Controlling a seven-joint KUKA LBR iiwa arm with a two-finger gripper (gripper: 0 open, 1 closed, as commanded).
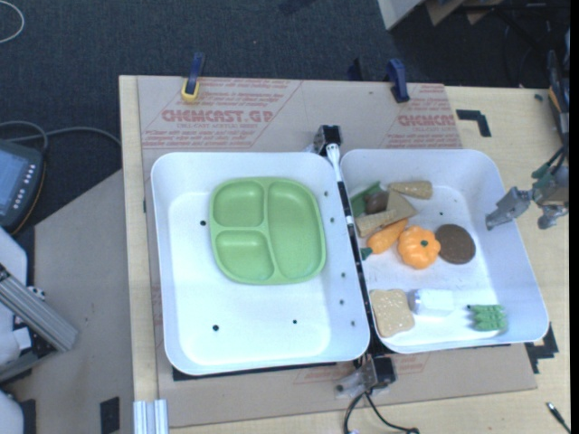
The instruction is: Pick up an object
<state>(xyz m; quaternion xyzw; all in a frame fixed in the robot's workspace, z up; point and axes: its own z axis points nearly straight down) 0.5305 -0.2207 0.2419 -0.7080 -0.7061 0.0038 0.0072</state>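
Dark carpet all round, a cardboard-topped bench (271, 107) in the middle with two white bins clamped side by side. Left bin (181, 333) holds a green divided plate (268, 230) and nothing else I can make out. Right bin (516, 278) has the clutter: a small orange pumpkin (420, 246) near the middle, a brown round disc (456, 243) touching its right side, an orange carrot-like piece (387, 237) to its left, tan cracker-ish slabs (389, 208) piled toward the back left with something dark green under them, a slice of toast (393, 311) at the front, a white block (434, 302) just beside it, and a green bushy bit (488, 317) in the front right corner. The gripper (529, 208) sits at the right rim of that bin, well apart from the pile; too small and edge-on to read, so I cannot tell whether its fingers are open or closed, and nothing shows between them. No pick made yet, I'd judge. Risks: the pumpkin is round and could roll or squirt out; disc and toast lie flat, hard to get under; the back pile is crowded, so a descent there may shove neighbours or snag two things; coming down this close to the rim could clip the wall.
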